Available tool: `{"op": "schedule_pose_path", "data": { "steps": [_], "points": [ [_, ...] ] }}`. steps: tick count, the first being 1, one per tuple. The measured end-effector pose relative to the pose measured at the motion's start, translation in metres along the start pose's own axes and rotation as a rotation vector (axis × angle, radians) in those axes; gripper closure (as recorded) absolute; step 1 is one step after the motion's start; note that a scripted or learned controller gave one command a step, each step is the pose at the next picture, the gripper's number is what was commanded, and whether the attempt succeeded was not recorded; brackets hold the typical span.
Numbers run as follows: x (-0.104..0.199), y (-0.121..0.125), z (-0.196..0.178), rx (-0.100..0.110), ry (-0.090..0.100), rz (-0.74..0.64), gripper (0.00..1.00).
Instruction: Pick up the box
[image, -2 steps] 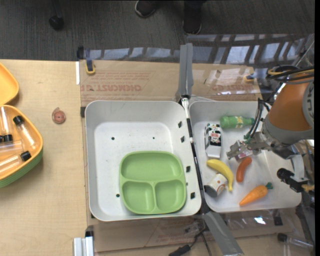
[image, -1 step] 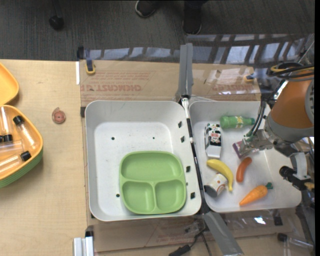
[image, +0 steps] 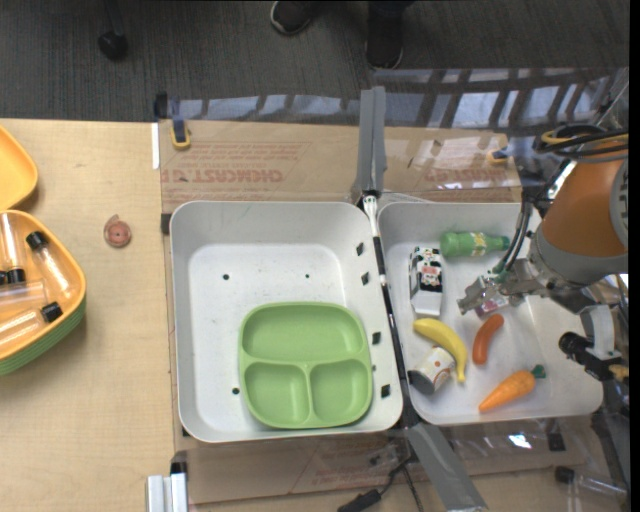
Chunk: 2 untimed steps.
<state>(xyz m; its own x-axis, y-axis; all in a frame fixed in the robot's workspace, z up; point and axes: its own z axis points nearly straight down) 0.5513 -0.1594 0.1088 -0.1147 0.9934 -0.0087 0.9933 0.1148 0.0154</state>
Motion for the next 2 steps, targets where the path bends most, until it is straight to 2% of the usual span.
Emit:
{"op": "schedule_pose_path", "data": {
  "steps": [1,2],
  "points": [
    [-0.0347,0.0242,0.0099,0.001,0.003,-0.097,0.00],
    [-0.0371,0.0249,0.0007,-0.002,-0.002,-0.095,1.00]
  ]
}}
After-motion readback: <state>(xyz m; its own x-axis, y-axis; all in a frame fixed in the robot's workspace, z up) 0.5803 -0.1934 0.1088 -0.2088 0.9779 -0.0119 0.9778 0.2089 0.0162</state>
